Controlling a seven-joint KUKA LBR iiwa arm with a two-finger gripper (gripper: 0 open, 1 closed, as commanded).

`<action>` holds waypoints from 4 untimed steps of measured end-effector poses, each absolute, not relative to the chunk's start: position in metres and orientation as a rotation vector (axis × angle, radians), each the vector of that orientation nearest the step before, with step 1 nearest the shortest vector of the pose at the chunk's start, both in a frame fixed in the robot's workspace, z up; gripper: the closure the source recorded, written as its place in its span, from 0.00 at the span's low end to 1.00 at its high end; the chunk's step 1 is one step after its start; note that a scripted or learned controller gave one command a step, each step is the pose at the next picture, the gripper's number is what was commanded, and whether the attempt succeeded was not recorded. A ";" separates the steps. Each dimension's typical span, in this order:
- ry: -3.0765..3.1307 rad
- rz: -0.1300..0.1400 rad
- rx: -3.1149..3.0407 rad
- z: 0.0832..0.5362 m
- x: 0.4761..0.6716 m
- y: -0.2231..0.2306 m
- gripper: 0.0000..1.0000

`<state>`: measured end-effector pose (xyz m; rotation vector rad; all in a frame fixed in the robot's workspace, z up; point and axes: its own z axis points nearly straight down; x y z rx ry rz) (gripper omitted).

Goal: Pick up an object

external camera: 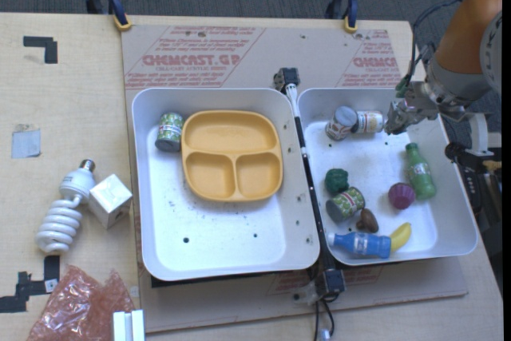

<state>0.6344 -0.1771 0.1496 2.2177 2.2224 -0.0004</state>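
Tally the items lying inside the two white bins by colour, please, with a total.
Green: 4 (can by the tray, bottle, dark green lump, second can)
Yellow: 2 (tray, banana)
Blue: 1 (bottle)
Purple: 1 (ball)
Brown: 1 (lump)
White/grey: 1 (jar)
Total: 10

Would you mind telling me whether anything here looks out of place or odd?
A white spiral light bulb and a small white cube lie on the bench left of the bins, beside crumpled reddish plastic wrap. Bin contents look ordinary.
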 end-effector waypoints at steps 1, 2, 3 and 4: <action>2.223 0.000 2.218 0.150 0.634 -0.177 0.00; 2.224 0.001 2.225 0.092 0.534 -0.172 0.00; 2.218 0.001 2.223 0.102 0.535 -0.174 1.00; 2.221 0.001 2.219 0.155 0.558 -0.103 1.00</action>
